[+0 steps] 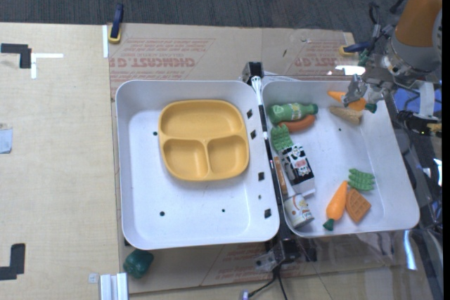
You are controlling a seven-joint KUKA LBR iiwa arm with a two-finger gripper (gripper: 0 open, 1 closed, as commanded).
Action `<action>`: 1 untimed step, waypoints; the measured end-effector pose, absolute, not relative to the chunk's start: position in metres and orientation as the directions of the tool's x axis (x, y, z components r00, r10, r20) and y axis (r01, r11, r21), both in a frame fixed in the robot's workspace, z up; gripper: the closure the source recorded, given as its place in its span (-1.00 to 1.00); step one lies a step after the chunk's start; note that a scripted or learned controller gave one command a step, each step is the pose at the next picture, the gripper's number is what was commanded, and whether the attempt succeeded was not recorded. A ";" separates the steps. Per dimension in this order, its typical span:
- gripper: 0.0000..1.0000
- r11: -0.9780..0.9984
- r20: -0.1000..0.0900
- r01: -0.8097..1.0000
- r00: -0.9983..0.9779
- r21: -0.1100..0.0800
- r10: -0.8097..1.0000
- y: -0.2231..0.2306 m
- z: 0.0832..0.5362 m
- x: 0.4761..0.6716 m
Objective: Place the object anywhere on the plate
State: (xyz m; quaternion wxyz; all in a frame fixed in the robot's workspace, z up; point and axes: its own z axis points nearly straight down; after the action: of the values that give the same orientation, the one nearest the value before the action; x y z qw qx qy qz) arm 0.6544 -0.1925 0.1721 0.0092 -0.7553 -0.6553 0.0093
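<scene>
A yellow divided plate (204, 138) lies in the left bin (140, 214), with nothing on it. My gripper (357, 89) hangs at the far back corner of the right bin (394, 172), right over a small orange piece (356, 105) and a tan wedge (345, 114). The gripper's body hides whether it touches either of them.
The right bin also holds a green bottle (292, 110), an orange-red pepper (299, 124), a black-and-white carton (300, 165), a small can (299, 211), a carrot (336, 202), a waffle (357, 207) and a green leafy toy (362, 179). A green object (138, 262) lies outside the left bin's front corner.
</scene>
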 end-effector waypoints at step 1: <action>1.00 -0.059 0.000 0.998 0.059 -0.019 0.998 -0.211 0.174 0.656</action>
State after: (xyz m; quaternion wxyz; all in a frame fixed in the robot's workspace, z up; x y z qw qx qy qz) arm 0.6558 -0.2110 0.1738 0.0069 -0.7276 -0.6860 0.0067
